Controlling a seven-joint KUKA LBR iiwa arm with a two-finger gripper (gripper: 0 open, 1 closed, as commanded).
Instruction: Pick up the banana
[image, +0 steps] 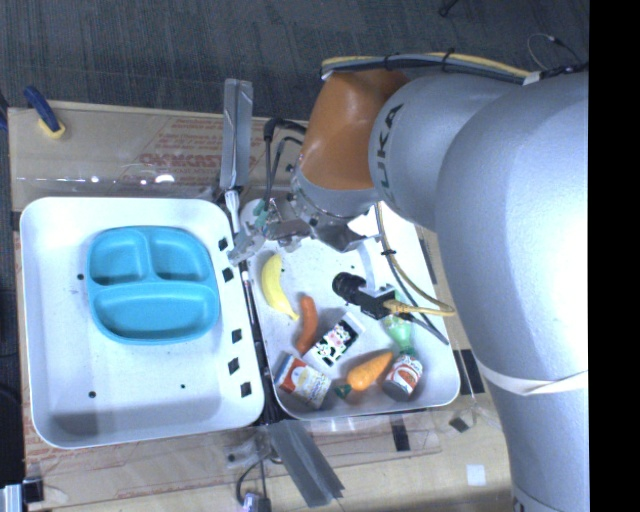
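The banana (272, 285) lies flat in the right bin (318, 272), near that bin's left wall. It is yellow and a bit bent. Nothing holds it.

Just past the banana's far end is the gripper (260, 226). It is close to the banana, but I cannot tell if it touches it. I cannot tell how far open the gripper is. The big grey arm (500, 200) with the orange band comes in from the banana's right.

Right beside the banana, on its near right side, lies a red-orange sausage (307, 322). A bit further that way is a small black and white carton (333, 343). Past that lie an orange carrot (370, 370) and a red jar (404, 376). A small green thing (400, 332) lies to the banana's right, near the jar. A can with a red label (303, 381) lies nearer the front than the banana.

To the banana's left is the left bin (40, 330). A blue tray (155, 283) with three parts sits in it, well apart from the banana.

Both bins stand on the table (130, 150).
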